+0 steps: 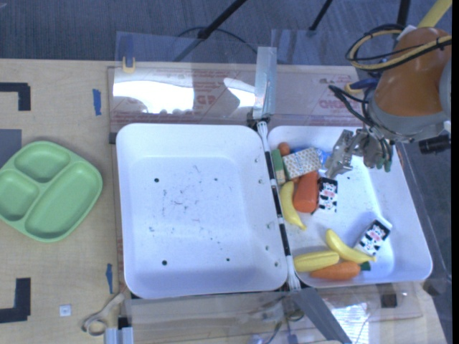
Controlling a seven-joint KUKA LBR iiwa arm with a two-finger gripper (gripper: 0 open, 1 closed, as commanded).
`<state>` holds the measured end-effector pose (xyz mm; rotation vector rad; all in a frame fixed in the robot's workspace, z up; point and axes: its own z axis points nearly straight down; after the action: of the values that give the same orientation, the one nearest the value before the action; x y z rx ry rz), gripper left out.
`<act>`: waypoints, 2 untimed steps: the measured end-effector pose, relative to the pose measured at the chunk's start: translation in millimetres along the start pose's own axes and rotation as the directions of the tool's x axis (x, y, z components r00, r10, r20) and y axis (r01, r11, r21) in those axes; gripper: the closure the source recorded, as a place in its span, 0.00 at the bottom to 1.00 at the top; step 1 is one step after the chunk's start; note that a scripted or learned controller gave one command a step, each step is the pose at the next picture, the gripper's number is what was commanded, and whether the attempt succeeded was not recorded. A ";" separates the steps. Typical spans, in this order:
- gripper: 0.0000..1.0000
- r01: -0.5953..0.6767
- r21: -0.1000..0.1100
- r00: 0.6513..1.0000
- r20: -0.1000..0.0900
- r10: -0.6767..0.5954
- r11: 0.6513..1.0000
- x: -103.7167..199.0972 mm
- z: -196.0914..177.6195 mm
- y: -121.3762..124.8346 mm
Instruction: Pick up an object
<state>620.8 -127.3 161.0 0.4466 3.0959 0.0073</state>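
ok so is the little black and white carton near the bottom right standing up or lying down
Lying down. The black and white carton rests flat on its side on the floor of the right bin, tilted diagonally, beside a banana.

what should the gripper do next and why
Probably lower a little toward the black-and-white carton just below the gripper. The gripper hangs over the upper part of the right bin with nothing seen between its fingers, and that carton looks like the nearest object.
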 end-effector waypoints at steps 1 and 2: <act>1.00 -0.170 0.005 0.985 -0.004 0.170 0.985 -31.8 -43.4 35.0; 1.00 -0.231 0.004 0.973 -0.004 0.231 0.973 -18.3 -64.7 77.0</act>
<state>659.2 -58.8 226.4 0.8057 3.0278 0.0046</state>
